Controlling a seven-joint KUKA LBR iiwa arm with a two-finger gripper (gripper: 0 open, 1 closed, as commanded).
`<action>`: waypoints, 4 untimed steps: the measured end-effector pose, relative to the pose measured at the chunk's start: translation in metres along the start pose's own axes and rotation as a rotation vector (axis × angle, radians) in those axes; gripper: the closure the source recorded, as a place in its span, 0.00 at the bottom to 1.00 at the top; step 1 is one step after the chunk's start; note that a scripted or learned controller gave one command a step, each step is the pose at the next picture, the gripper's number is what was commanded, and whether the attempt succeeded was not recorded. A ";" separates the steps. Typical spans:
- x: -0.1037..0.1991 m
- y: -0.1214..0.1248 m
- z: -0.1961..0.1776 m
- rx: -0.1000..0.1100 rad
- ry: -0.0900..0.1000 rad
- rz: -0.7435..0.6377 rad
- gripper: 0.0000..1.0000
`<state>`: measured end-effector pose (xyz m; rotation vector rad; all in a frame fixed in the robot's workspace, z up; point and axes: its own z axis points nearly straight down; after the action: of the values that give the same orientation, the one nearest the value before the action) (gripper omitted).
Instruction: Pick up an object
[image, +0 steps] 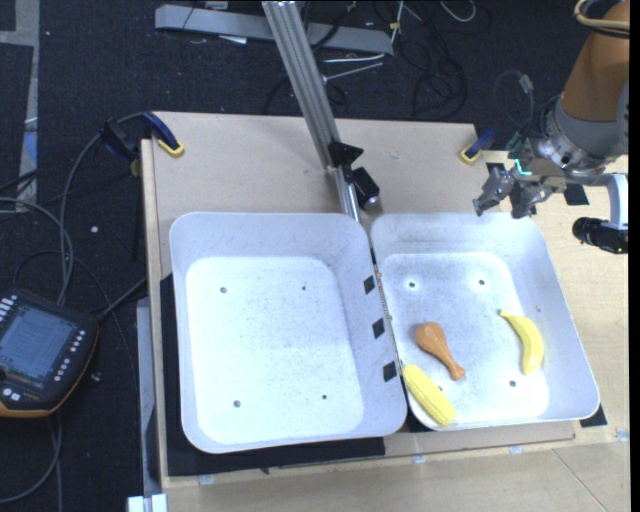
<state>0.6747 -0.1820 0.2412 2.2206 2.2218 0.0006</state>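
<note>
Above the far rim of the right bin (560, 300), the tool (508, 197) hangs at the end of the grey and orange arm (590, 90), with nothing between its fingers (whether they are spread or closed, I cannot tell). Down in that bin lie three toys: a yellow banana (526, 341) near the right wall, a brown chicken drumstick (440, 349) mid-floor, and a yellow corn cob (428, 394) at the near left corner. Beside it sits the left bin (190, 240) on the desk (250, 160).
</note>
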 end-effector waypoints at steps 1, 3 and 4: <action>0.000 0.000 0.000 0.000 0.000 0.000 0.00; 0.007 -0.010 0.123 0.005 0.001 0.000 0.00; 0.007 -0.010 0.147 0.003 0.000 0.000 0.00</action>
<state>0.6648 -0.1748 0.0941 2.2215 2.2237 -0.0020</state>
